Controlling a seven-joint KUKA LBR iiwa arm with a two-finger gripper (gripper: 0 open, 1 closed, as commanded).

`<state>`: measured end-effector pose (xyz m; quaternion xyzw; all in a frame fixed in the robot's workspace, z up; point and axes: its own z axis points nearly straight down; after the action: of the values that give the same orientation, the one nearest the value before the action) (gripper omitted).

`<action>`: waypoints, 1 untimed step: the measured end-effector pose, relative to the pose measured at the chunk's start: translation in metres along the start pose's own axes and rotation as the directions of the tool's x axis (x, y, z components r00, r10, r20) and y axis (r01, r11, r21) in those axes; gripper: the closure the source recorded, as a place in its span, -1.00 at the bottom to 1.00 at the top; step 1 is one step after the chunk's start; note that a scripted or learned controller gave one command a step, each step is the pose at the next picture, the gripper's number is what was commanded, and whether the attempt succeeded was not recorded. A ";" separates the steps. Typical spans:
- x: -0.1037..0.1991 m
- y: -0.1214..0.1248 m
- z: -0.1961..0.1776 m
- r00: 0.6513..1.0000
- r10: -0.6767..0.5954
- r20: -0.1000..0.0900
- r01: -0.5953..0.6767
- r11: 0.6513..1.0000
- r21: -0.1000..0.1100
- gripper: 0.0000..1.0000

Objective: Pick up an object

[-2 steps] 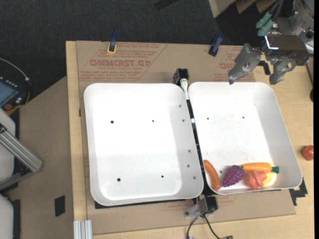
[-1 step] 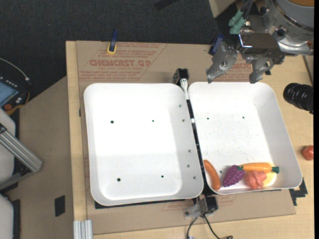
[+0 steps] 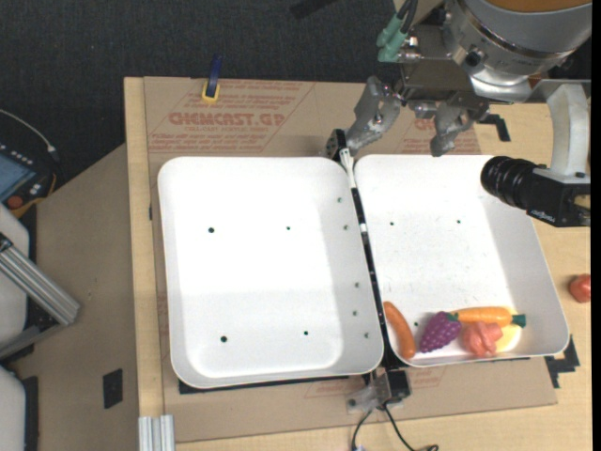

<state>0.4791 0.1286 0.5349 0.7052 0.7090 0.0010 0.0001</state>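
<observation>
Purple grapes (image 3: pixel 438 331) and other toys lie unpicked in your right bin (image 3: pixel 451 252); gripper (image 3: pixel 406 132) spread, holding nothing, well apart.

Your arm (image 3: pixel 521 7) gets chopped off at 12 o'clock, and that orange thing (image 3: pixel 581 287) at 3 o'clock is half out of frame, can't tell what it is.

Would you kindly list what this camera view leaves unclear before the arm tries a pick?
- Pincer: open above the right bin's far rim; its height above the bin cannot be judged.
- Pink toy: its shape is too small to identify, and the carrot overlaps it.
- Yellow piece: mostly hidden behind the pink toy.
- Red object: cut off by the right edge.
</observation>
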 end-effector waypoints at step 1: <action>0.037 0.000 0.000 1.000 0.001 0.000 -0.001 1.000 -0.001 -1.00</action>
<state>0.4792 0.1659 0.5349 0.7057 0.7085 0.0014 0.0003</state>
